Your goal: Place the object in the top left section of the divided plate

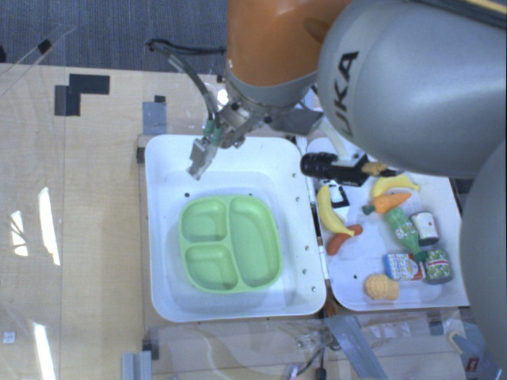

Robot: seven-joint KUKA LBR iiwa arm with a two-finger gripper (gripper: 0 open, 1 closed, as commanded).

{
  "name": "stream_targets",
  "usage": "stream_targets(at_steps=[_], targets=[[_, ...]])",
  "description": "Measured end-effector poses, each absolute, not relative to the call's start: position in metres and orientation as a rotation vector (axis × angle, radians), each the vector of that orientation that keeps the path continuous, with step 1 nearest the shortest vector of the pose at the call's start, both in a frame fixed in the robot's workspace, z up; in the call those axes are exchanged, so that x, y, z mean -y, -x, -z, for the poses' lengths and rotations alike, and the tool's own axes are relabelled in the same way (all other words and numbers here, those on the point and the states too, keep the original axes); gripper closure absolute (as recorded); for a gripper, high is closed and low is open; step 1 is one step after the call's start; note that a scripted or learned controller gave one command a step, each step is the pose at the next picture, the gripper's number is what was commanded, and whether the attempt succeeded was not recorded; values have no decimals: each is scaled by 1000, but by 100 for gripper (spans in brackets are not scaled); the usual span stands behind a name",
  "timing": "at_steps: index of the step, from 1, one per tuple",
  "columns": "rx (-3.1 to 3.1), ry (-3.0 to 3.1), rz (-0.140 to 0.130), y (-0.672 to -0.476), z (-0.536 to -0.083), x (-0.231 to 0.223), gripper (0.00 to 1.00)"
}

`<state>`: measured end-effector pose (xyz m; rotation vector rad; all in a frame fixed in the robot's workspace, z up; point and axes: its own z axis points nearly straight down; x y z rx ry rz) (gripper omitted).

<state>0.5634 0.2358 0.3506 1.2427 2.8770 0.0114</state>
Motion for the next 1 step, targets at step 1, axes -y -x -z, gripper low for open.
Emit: stream_targets(at_steps=[1], targets=[[-2789, -1432, -8, -602, -385, -225, 0]])
